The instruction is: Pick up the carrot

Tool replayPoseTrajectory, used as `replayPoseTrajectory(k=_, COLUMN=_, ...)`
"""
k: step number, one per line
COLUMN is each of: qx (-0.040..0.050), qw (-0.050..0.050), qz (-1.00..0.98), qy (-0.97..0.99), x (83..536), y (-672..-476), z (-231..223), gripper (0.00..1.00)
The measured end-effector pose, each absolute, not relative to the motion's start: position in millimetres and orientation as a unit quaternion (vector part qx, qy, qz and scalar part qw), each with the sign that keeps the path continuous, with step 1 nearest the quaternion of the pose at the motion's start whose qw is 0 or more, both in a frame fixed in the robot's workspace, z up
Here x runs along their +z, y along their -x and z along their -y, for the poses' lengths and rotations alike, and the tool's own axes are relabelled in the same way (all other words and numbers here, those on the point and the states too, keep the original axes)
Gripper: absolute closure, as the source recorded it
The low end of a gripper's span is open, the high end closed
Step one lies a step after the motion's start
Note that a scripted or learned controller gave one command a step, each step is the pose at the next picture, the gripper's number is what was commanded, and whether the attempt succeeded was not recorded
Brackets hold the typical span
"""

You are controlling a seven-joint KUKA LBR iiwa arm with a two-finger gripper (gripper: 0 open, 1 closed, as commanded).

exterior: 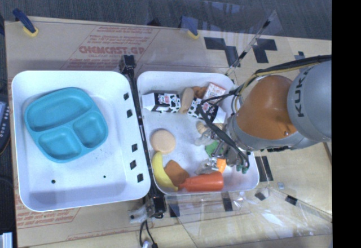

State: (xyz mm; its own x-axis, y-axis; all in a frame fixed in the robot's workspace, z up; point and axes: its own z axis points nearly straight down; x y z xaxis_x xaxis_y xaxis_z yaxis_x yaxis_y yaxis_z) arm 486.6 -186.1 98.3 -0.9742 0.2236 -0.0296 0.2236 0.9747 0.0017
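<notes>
The carrot (203, 182), a red-orange tapered piece, lies flat along the front wall of the right bin (148, 128). The gripper (219, 161) comes in from the right under the orange wrist band and hangs low in the bin's front right corner. It sits just above and behind the carrot's right end. The arm's body and cables hide the contact point, so I cannot tell if it touches the carrot.
Left of the carrot lie a brown-orange wedge (176, 172) and a yellow banana (158, 170). A tan disc (163, 140), a black-and-white carton (166, 101) and a green item (212, 148) share the bin. The left bin holds a blue divided plate (65, 123).
</notes>
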Motion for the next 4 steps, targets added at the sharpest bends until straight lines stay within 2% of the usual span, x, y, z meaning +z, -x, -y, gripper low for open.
replayPoseTrajectory(k=1, qx=-0.0006, qw=0.015, qz=-0.996, qy=-0.085, x=99, y=-487.8, z=207, gripper=0.0)
replayPoseTrajectory(k=2, qx=0.0, qw=0.003, qz=-0.99, qy=-0.141, x=94, y=-568.8, z=208, gripper=0.0)
replayPoseTrajectory(k=3, qx=0.0008, qw=-0.005, qz=-0.984, qy=-0.179, x=94, y=-624.2, z=208, gripper=0.0)
replayPoseTrajectory(k=4, qx=-0.0006, qw=0.002, qz=-0.984, qy=-0.176, x=107, y=-628.1, z=208, gripper=1.0)
